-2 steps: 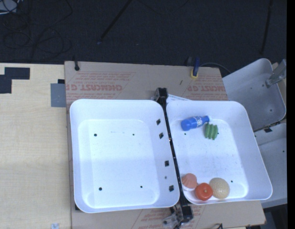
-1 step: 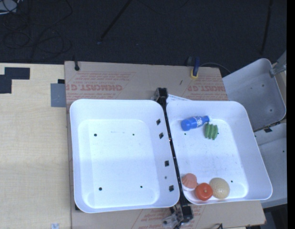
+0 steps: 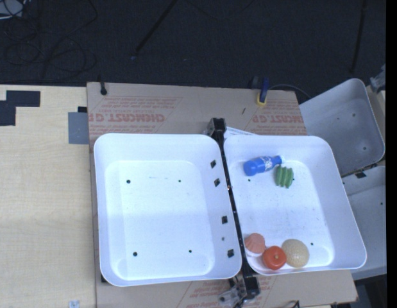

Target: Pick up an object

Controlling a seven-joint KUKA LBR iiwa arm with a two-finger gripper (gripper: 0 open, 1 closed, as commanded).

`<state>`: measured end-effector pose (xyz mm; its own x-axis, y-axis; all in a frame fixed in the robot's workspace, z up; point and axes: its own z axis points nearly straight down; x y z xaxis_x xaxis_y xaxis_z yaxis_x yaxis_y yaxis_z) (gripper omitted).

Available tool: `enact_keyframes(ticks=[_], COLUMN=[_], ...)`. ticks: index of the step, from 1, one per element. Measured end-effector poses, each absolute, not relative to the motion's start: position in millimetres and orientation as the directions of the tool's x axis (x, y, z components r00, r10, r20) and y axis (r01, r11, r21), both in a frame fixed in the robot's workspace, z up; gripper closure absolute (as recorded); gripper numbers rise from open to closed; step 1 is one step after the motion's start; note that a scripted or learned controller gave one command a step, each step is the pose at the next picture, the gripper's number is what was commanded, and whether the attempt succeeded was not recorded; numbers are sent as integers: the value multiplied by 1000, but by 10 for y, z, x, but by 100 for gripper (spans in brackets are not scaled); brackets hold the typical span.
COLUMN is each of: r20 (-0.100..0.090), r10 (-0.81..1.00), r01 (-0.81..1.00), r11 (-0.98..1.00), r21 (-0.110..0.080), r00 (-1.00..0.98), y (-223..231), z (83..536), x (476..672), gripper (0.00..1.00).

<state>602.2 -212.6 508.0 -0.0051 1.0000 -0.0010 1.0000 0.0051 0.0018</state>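
Objects cluster in my right bin (image 3: 326, 172): blue bottle (image 3: 262, 165), green piece (image 3: 285, 176) apart; I cannot tell my jaws' state.

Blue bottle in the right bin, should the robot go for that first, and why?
Probably yes: move above the blue bottle and come down on it. It lies near the far end of the right bin, with a gap to the green thing, while the three round things sit bunched in the near corner.
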Motion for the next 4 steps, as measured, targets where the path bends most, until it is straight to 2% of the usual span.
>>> enact_keyframes(ticks=[1,2,4], r20=[-2,-1,1], r10=[1000,1000,1000], r01=[1000,1000,1000], r11=[4,9,0], r21=[1,-4,-4], r00=[-4,-9,0], y=[-2122,-2113,-2125], z=[5388,5474,5374], x=[6418,6411,6277], gripper=[0,100,100])
